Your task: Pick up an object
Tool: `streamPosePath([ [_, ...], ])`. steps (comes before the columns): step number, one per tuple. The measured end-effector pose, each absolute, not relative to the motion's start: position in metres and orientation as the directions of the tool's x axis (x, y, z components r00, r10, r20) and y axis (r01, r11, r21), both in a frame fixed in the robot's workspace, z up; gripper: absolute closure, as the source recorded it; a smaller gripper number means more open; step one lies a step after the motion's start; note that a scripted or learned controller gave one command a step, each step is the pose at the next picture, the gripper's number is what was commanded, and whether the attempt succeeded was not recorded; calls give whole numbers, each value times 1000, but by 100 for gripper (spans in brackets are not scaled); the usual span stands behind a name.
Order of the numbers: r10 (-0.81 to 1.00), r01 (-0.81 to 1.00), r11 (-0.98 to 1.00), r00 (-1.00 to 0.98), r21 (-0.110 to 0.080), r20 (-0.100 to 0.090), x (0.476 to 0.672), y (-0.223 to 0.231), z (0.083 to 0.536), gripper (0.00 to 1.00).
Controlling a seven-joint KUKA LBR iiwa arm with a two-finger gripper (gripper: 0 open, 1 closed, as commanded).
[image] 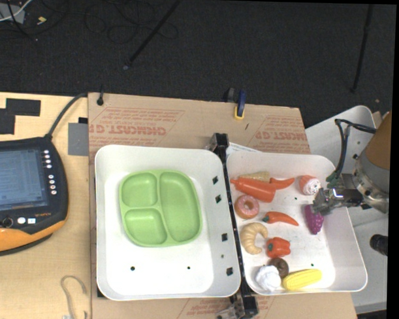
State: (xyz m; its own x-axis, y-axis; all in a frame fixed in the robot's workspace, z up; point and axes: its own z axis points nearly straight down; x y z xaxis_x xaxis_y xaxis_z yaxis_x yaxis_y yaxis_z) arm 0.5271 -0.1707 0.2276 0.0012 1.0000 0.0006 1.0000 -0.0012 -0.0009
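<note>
The right bin (353, 259) holds several toy foods. Among them are an orange carrot (254, 187), a pink donut (247, 206), a small red chili (280, 218), a beige croissant (253, 236), a red pepper (277, 246), a yellow corn cob (302, 279) and a pink-and-white piece (309, 185). A purple eggplant-like piece (314, 219) lies near the bin's right side. My gripper (327, 198) hangs just above and to the right of that purple piece, touching or nearly touching its top end.
The left bin (111, 264) carries a green divided plate (160, 208). A white crumpled item (268, 279) and a brown piece (278, 265) sit at the right bin's front. A teach pendant (22, 188) lies on the bench at far left.
</note>
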Motion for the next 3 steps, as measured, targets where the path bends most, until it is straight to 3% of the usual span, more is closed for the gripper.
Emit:
streamPosePath([
  [2,1000,1000,2,-2,-3,2,528,-57,228,100],
  [3,1000,1000,2,-2,-5,2,511,-6,236,100],
])
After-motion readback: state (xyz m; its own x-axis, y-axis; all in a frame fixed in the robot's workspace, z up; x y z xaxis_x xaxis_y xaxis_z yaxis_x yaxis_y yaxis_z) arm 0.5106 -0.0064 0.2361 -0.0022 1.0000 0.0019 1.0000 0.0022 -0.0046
